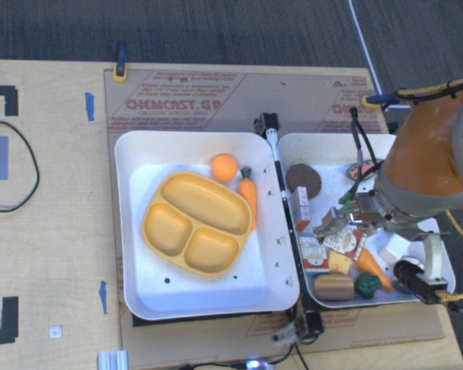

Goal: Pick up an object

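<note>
My gripper hangs low over the middle of the right bin, above a heap of small items. Just under it lies a red and white packet. Close by are a yellow cheese wedge, a brown bread roll, a green vegetable and a small orange carrot. A brown disc and a narrow red and white wrapper lie to the gripper's left. I see nothing lifted clear of the bin.
The left bin holds a yellow divided plate, an orange ball and a carrot. A white piece lies at the right bin's right side. The arm's orange band overhangs that bin's far right corner.
</note>
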Motion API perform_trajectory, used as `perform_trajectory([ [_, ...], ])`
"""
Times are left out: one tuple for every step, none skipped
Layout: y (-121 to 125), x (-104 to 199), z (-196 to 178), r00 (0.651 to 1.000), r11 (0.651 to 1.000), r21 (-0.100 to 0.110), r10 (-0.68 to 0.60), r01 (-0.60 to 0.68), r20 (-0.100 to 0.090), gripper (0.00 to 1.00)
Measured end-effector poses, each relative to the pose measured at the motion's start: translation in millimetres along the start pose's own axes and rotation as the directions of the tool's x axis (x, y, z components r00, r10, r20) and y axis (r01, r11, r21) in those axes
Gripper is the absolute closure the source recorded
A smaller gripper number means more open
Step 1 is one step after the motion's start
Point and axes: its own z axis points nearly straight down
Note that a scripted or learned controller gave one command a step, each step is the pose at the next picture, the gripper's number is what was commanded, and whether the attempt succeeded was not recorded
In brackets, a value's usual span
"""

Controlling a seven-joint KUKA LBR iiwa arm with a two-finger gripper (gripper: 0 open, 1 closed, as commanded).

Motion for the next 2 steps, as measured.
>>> perform_trajectory([
  [-0.1,-6.6,0.4,1.0,1.0,0.0,0.0,0.0,0.0,1.0],
  [1.5,-6.2,-9.9,1.0,1.0,-0.004,-0.002,0.002,0.001,1.0],
])
